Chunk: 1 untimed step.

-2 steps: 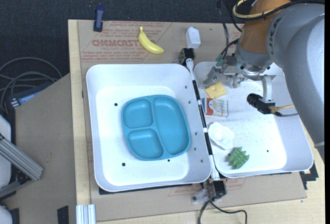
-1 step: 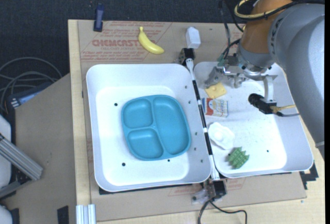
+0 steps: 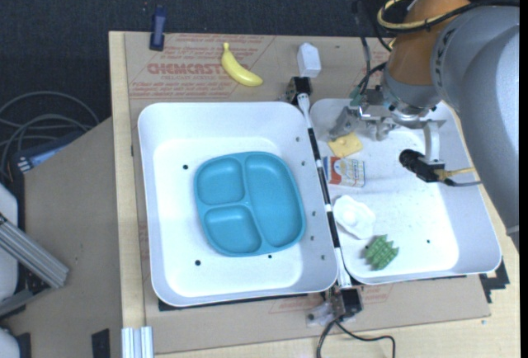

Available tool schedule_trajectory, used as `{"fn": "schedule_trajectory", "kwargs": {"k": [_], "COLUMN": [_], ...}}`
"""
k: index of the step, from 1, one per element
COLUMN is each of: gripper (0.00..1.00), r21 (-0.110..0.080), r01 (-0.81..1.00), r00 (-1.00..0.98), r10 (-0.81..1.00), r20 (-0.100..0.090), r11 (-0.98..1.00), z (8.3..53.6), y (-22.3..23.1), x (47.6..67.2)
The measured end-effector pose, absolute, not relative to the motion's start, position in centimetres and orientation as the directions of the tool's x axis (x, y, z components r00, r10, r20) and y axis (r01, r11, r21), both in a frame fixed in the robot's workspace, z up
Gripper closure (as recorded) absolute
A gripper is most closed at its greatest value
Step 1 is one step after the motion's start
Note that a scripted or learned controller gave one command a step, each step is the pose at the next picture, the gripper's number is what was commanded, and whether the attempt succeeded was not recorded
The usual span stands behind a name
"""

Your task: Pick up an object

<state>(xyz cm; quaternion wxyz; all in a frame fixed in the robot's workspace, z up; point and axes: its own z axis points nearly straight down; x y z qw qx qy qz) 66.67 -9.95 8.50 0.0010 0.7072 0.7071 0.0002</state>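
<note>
Claw at the far left corner of the right bin; grip state unreadable.
I cannot tell whether the claw is open or closed. A yellow piece lies just beside it, toward the near edge. Along the bin's left wall follow a red-and-white packet, a white wad and a green toy. The left bin bears a blue divided plate.

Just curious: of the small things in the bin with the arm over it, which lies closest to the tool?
The yellow piece, right beside the tool; the red-and-white carton, white lump and green toy lie farther toward the front edge.
</note>
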Motion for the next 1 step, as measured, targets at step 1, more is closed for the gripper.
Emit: {"fn": "schedule_trajectory", "kwargs": {"k": [1], "gripper": [0.0], "r21": [0.0], "r01": [1.0], "r00": [-0.001], "r10": [1.0], "r20": [0.0], "r11": [0.001], "z": [8.51], "y": [-9.14], "x": [66.67]}}
